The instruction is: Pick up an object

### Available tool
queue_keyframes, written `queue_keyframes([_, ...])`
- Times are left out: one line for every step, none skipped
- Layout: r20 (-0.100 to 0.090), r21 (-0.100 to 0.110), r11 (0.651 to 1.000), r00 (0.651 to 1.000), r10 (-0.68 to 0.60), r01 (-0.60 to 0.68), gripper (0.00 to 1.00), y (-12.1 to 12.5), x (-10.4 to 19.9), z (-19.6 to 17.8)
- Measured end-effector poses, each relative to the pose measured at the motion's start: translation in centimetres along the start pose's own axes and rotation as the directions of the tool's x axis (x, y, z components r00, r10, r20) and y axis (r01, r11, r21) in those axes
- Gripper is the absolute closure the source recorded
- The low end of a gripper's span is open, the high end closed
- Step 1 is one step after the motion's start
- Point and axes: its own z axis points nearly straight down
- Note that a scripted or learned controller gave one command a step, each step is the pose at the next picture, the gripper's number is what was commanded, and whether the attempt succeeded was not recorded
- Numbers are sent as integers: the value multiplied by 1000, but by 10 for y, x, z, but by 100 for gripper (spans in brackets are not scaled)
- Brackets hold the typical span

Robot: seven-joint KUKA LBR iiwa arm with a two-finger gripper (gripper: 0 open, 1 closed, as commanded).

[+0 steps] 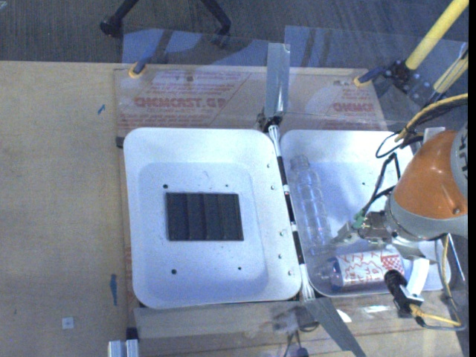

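Note:
A clear plastic bottle (309,203) lies lengthwise along the left wall of the right bin (349,151). A second bottle with a red and white label (362,268) lies across that bin's front edge. A flat black ribbed rectangle (204,216) rests in the middle of the left bin (149,169). My gripper (366,227) hangs low in the right bin, just right of the clear bottle and just above the labelled one. The orange band and wrist (431,192) hide the bin's right part.
A metal divider (277,88) runs between the bins at the back. Clear acrylic panels (186,95) stand behind both bins. A yellow pole (439,24) and cables (394,155) cross the upper right. Wooden bench surface (52,199) extends to the left.

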Motion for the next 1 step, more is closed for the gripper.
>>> queue_keyframes([2,7,974,974,227,-227,0,34,72,-96])
